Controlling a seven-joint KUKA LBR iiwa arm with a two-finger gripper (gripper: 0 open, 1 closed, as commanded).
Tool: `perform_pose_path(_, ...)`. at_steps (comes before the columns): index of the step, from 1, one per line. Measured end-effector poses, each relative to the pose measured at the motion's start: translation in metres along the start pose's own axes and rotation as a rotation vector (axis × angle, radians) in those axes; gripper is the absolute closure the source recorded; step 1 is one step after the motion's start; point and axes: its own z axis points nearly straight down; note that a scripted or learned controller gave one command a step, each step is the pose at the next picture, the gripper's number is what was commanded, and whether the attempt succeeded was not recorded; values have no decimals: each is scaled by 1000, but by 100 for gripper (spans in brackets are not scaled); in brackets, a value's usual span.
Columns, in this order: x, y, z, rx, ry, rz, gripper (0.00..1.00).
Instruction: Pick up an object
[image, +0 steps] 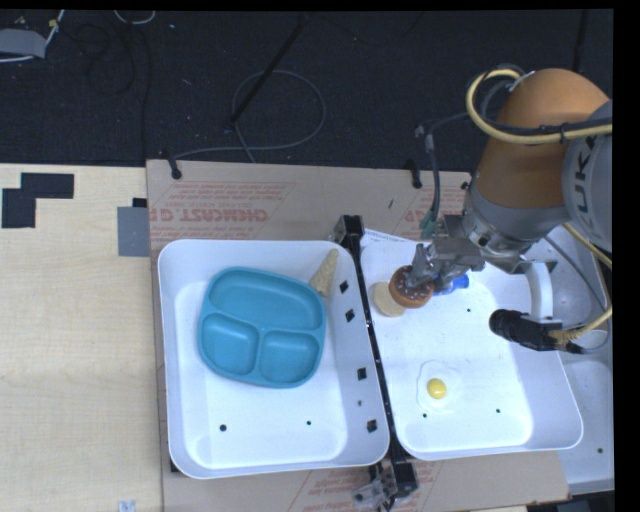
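**Gripper low in the right bin**

Here, in the camera view, the gripper (428, 272) hangs low over the right bin (540, 425), right at a brown round object (408, 288) with a cream disc (385, 299) touching it (a blue piece (458, 282) peeks out beside). A fried egg toy (437, 387) lies well apart, nearer the front. The left bin (190, 440) holds a blue divided plate (262, 327) and a tan cone (324, 270). Its grasp cannot be told.
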Motion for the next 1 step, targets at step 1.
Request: perform_pose_path(1,55,-8,6,1,0,-1,100)
